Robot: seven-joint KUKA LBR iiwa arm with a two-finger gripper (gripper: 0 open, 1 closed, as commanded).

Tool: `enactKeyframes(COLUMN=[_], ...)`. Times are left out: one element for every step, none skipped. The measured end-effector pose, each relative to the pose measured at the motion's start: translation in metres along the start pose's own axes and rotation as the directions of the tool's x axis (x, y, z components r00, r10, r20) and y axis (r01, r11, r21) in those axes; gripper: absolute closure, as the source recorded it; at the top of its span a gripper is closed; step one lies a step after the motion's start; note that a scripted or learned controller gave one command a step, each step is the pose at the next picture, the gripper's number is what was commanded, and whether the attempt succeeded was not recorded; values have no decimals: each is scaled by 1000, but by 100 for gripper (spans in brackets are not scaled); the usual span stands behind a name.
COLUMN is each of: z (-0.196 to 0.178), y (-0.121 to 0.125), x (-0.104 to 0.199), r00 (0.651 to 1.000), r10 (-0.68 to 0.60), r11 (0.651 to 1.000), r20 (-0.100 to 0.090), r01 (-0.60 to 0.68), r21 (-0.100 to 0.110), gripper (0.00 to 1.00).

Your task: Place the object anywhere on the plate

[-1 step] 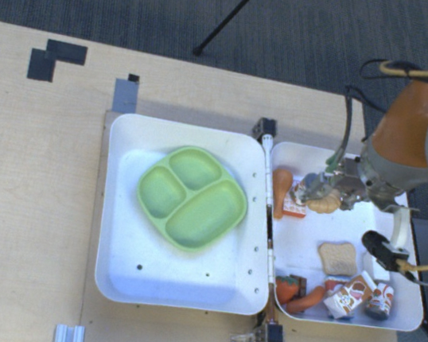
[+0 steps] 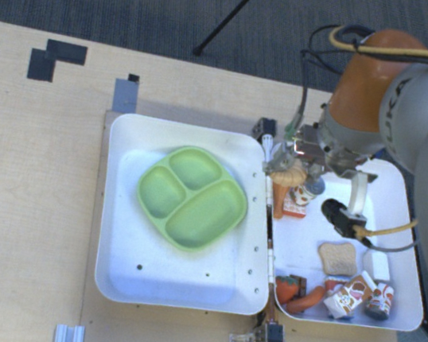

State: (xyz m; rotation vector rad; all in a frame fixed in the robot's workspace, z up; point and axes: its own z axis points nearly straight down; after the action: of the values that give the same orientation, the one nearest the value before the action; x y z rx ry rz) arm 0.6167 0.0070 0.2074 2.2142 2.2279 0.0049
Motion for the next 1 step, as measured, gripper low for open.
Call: enactKeyframes(z=[23], y=[19], x=[64], r00=[1000], r10=[0], r11=[1000], r20=[0], r01=[0], r21=[2], gripper=[100])
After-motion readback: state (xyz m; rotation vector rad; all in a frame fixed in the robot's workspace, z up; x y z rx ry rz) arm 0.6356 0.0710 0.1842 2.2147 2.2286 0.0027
